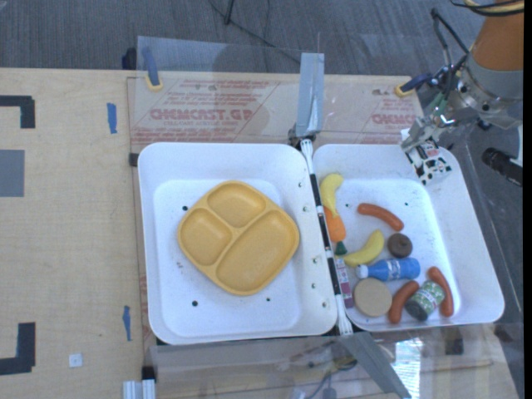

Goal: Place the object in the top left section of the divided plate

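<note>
Nearest, in the right white bin (465,223): green can (426,299), red sausages, blue bottle (391,269), two yellow bananas — crowded low, open toward the far rim. Left, alone in the left white bin (158,223) with free floor around: yellow divided plate (238,236), all sections bare. Farthest — gripper (426,144) over the right bin's far corner; finger spread impossible to tell.

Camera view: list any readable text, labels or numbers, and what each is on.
"CHEMCAST GP", red print seen mirrored, on the clear sheet behind the left bin.
Red print on the clear sheet behind the right bin: too cut off to read.
Label on the blue bottle: too small to read.
Label on the green can: too blurred to read.
The yellow divided plate bears no text.
</note>
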`<state>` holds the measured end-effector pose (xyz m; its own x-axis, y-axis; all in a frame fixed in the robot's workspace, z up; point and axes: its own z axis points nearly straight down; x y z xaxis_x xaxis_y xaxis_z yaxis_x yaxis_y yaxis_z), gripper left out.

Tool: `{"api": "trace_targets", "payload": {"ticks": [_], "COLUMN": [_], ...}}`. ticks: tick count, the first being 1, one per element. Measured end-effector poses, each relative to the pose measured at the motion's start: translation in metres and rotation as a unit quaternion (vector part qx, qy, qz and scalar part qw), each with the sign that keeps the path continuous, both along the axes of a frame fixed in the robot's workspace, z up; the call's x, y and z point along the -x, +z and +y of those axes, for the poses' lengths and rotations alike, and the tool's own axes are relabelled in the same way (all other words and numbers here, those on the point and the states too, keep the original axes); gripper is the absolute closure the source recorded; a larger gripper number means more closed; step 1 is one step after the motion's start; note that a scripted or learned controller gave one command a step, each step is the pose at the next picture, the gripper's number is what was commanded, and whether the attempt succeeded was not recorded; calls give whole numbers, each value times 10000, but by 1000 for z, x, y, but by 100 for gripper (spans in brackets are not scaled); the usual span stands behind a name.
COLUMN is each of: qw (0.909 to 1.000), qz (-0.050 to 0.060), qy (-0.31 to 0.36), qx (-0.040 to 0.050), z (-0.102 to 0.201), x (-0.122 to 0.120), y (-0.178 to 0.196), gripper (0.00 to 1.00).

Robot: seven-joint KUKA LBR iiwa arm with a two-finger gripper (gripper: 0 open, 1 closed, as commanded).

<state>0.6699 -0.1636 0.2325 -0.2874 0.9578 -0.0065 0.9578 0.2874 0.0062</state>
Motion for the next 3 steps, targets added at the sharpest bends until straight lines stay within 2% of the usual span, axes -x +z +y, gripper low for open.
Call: {"api": "trace_targets", "payload": {"ticks": [1, 2, 3], "qw": [9969, 9920, 9923], "qz": [31, -2, -25], "qy": [786, 1259, 1239], "qx": [-17, -6, -1], "z": [21, 25, 24], "x": [61, 115, 114], "y": [29, -135, -124], "gripper": [100, 100, 100]}}
